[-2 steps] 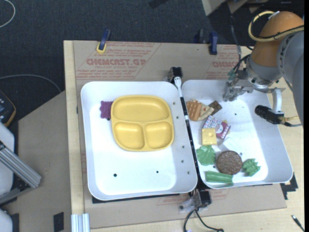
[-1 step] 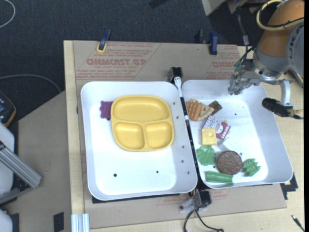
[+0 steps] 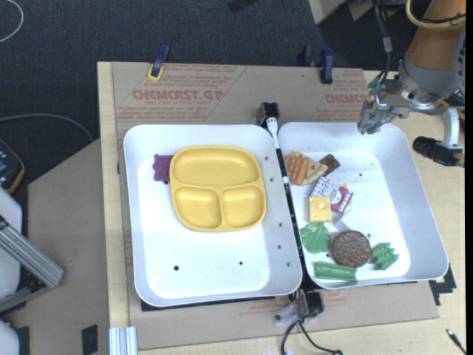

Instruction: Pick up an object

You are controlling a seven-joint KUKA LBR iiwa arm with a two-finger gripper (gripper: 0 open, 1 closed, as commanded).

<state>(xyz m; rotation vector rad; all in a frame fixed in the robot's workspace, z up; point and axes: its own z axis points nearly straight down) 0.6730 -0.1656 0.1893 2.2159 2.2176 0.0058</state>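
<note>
Toy food items [image 3: 330, 220] lie clustered along the left side of the right bin [image 3: 414, 198], from its middle to its near edge. The gripper [image 3: 367, 123] hangs over that bin's far edge, pointing down, nothing visibly held. The arm [image 3: 436, 43] enters from the far right corner.

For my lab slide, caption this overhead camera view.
Arm's tool hovers over right bin's far edge; toy food clustered inside, yellow tray in left bin.
</note>
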